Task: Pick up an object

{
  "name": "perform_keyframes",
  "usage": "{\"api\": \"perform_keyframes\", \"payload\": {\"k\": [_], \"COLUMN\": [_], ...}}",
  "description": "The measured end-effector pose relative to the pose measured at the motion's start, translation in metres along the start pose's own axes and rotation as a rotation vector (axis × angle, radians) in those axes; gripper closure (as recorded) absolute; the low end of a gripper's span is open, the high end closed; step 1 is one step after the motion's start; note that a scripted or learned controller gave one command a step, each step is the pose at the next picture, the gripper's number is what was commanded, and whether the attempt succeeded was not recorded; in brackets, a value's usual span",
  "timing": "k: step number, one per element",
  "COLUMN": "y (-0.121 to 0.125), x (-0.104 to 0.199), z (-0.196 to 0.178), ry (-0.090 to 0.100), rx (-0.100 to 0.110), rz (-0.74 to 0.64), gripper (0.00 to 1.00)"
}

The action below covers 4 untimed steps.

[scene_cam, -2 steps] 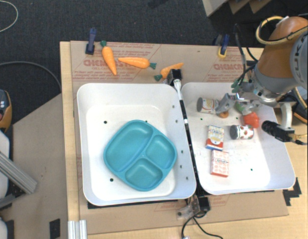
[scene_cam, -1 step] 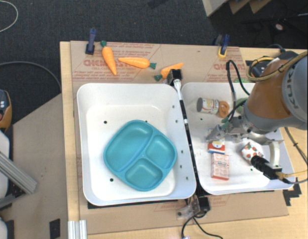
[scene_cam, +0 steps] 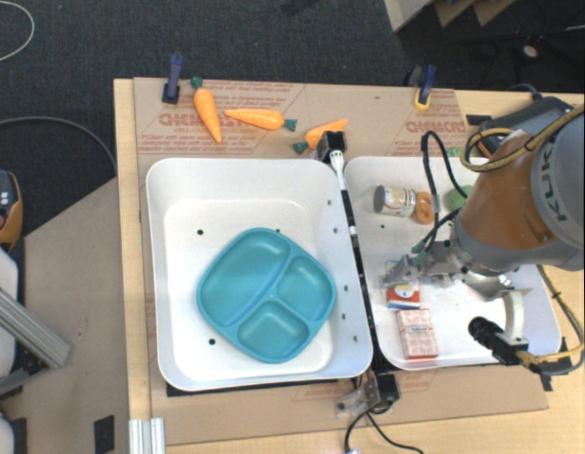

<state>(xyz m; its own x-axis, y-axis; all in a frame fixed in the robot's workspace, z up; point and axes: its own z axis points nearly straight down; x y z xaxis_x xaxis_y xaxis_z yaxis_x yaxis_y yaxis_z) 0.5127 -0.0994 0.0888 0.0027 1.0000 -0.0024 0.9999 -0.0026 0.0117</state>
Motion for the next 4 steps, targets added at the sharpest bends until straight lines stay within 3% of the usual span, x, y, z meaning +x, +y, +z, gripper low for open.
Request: {"api": "perform_keyframes", "payload": {"k": [1,2,3,4], "y": [0.002,-0.032,0.036,0.002], "x": [0.0,0.104,0.145,0.11], "z": [-0.011,-0.101,-0.24,-0.361], "ry": [-0.001,0.007,0.005,0.003], "rx": [-0.006,0.005,-0.01,-0.006], "rz": [-0.001,-0.014,-0.011,-0.001], "gripper": [1.0,1.0,1.0,1.0]}}
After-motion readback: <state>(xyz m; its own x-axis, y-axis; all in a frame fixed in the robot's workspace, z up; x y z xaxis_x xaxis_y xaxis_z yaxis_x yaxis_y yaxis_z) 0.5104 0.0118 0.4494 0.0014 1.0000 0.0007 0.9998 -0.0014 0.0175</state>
